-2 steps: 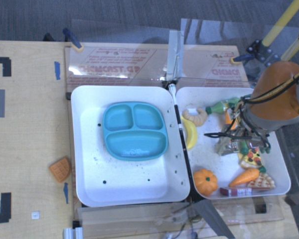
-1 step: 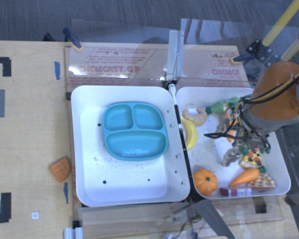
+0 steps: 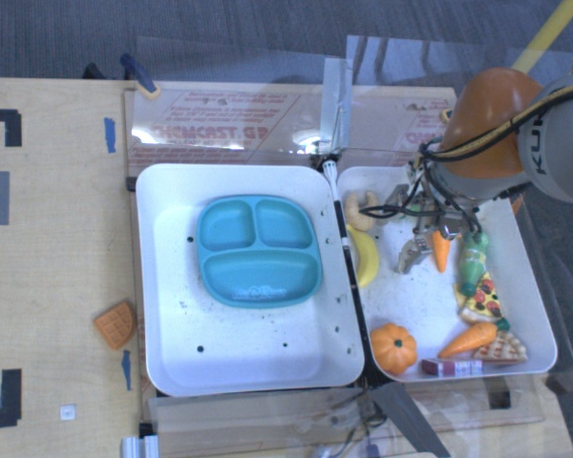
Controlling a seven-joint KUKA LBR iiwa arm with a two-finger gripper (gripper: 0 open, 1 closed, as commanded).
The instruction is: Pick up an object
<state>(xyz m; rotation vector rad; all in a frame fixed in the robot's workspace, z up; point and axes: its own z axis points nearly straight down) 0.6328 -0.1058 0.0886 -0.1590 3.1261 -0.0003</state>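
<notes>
The grey arm with its orange band reaches in from three o'clock and hangs its metal claw (image 3: pixel 428 246) low over the right-hand shallow white bin (image 3: pixel 540 299), towards that bin's twelve o'clock end. A small orange plastic carrot (image 3: pixel 441 250) sits right at the claw, its thick end up and its thin tip down, so its long axis runs roughly from twelve to six o'clock, tipped only a little. It looks pinched between the fingers, but the cables and the wrist crowd the spot and I cannot tell for certain whether the claw is closed on it or merely beside it.

My reading is that the grasp step is in hand: the claw is down at the carrot and the lift is not yet done. The next move calls for a firm squeeze across the carrot's narrow width, then a straight rise clear of the neighbours.

Those neighbours are close: a green toy vegetable (image 3: pixel 473 260) just at three o'clock of the carrot, a yellow plastic banana (image 3: pixel 366 258) at nine o'clock by the bin wall, and a larger orange carrot (image 3: pixel 469 339) lying aslant near five o'clock. A round orange toy pumpkin (image 3: pixel 395 347) sits at seven o'clock. The left bin (image 3: pixel 162 284) carries a blue divided plate (image 3: pixel 259 252).
</notes>
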